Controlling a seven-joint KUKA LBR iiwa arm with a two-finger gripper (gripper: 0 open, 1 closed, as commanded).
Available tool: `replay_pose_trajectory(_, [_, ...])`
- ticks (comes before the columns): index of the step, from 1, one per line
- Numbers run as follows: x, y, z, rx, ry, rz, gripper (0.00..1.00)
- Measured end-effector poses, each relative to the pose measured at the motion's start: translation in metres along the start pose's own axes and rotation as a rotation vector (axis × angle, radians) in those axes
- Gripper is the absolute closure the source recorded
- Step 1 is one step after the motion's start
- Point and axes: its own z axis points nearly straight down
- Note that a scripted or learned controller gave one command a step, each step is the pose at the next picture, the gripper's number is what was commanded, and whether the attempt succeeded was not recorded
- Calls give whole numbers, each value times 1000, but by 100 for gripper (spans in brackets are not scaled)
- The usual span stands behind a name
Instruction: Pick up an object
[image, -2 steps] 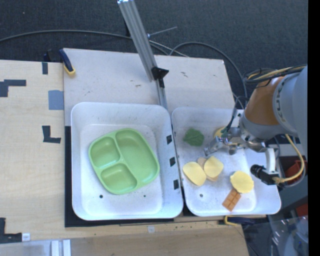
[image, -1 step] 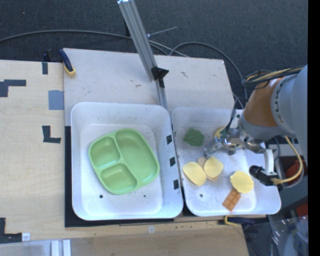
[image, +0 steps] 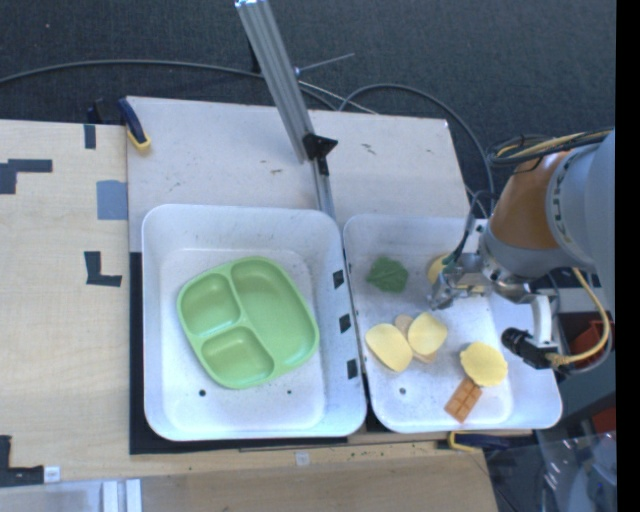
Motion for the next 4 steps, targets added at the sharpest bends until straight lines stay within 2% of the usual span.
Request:
replay_pose_trajectory(1, [-4,-6,-59,-6,-1,3,100])
replay_pose_trajectory(2, [0,4,-112,-7,-1,1,100])
replay_pose_trajectory(3, [1,5,-138,-4,0,1,100])
replay_pose_trajectory(4, [56,-10,-137,-1,2,-3,100])
